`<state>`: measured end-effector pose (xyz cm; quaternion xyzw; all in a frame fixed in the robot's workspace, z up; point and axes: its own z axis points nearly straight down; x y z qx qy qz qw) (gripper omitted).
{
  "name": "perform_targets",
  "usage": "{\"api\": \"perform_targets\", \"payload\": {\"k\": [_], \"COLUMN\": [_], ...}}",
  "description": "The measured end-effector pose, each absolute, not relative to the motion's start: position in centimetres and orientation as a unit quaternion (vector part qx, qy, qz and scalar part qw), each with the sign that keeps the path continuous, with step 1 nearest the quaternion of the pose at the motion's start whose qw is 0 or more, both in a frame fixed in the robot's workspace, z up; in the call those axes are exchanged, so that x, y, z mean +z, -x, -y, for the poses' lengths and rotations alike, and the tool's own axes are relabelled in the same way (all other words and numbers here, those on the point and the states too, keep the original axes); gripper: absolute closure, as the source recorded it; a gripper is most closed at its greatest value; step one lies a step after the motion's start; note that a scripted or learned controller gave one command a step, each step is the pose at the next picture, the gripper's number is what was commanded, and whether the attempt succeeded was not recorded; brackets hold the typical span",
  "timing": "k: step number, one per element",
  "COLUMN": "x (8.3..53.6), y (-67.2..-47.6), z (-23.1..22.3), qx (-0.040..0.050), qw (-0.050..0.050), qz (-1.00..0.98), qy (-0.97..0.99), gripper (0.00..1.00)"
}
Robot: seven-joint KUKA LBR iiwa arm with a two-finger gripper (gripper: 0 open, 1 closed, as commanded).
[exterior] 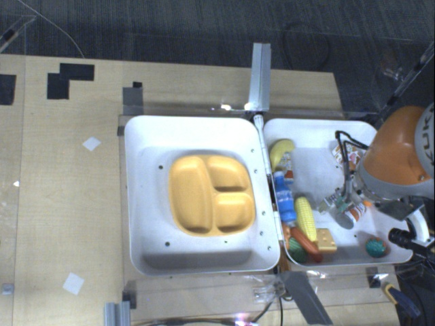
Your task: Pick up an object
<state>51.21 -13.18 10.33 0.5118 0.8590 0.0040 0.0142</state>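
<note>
Grey two-finger gripper point(338, 204) low in right white bin point(319, 136), finger state impossible to tell; yellow plastic corn cob point(305, 219) just left, open floor above.

A pale wooden bench point(61, 202) is seen, and two white bins are borne on it: left bin point(146, 250), right bin point(312, 131), side by side.
</note>
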Motion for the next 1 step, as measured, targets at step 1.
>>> {"api": "perform_targets", "payload": {"k": [1], "x": [12.66], "y": [-54.64], "z": [20.71], "qx": [0.0008], "qw": [0.003], "qz": [-0.818], "qy": [-0.575], "gripper": [1.0]}}
